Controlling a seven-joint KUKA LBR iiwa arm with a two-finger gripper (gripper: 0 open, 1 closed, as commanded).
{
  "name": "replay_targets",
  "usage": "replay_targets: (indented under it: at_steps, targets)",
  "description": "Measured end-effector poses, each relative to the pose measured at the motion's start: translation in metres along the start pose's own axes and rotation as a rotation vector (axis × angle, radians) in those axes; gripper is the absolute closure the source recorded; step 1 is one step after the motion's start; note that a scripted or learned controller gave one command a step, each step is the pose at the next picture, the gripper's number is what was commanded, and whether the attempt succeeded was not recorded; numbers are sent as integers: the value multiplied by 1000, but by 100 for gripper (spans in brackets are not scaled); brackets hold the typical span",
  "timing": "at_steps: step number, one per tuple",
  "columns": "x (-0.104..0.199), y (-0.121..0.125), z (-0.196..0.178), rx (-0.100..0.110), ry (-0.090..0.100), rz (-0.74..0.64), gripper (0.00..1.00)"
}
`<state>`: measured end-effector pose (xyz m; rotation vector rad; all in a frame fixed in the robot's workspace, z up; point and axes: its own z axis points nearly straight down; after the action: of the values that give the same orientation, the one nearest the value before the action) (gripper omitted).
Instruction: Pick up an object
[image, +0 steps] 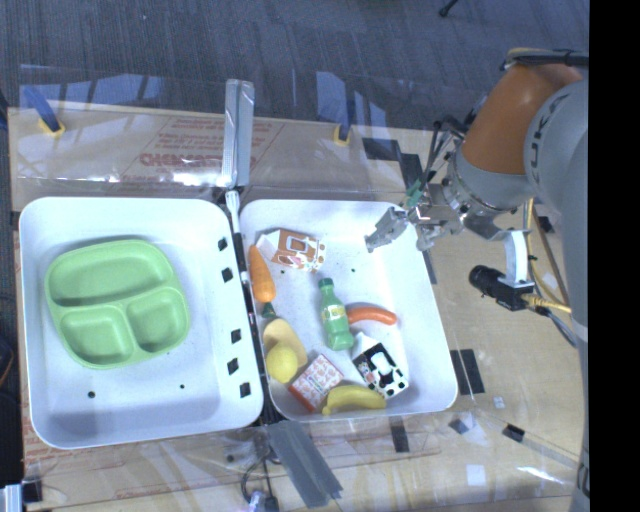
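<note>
Approaching, pre-grasp step | end effector hovers at 1 o'clock of right bin, fingers apart, holding nothing | nearest candidate: green bottle mid-bin (upright unclear) | next: descend toward 7 o'clock, close.

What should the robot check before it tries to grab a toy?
1. Tool over the right bin: ok, near its upper right corner.
2. Tool holding nothing: ok.
3. Green bottle free on top: ok.
4. Sausage apart from bottle: not ok, they touch.
5. Carrot away from the wall: not ok, it lies along the left wall.
6. Tool lined up with a toy: not ok.
</note>
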<state>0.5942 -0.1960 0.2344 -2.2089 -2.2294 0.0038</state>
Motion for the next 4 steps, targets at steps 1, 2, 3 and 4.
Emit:
replay_targets:
  at_steps: [1, 2, 3, 4]
  targets:
    - [12, -4, 121, 2, 0, 42, 0]
    - [46, -61, 144, -1, 0, -12, 0]
    - [70, -116, 143, -5, -2, 92, 0]
    - [71, -116, 134, -4, -2, 87, 100]
